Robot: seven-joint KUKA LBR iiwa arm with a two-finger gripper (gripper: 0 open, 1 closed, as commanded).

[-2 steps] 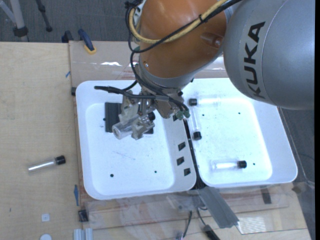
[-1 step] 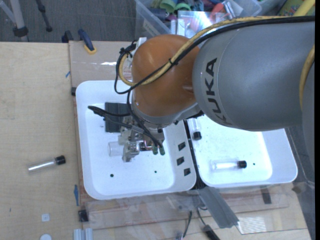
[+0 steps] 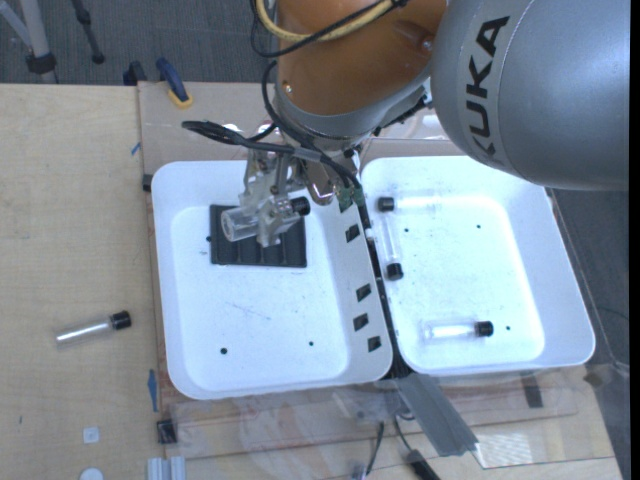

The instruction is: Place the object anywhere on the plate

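Camera view: the pincer (image 3: 268,208) hangs over the black plate (image 3: 258,240) in the left bin (image 3: 200,308), grasping a clear vial (image 3: 262,218) with a black cap just above the plate. Another vial (image 3: 93,327) lies on the tabletop (image 3: 70,218), left of the plate.

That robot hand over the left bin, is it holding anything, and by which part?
It appears to hold a clear vial with a black cap between the fingers of the hand, gripped around its middle, above the black plate.
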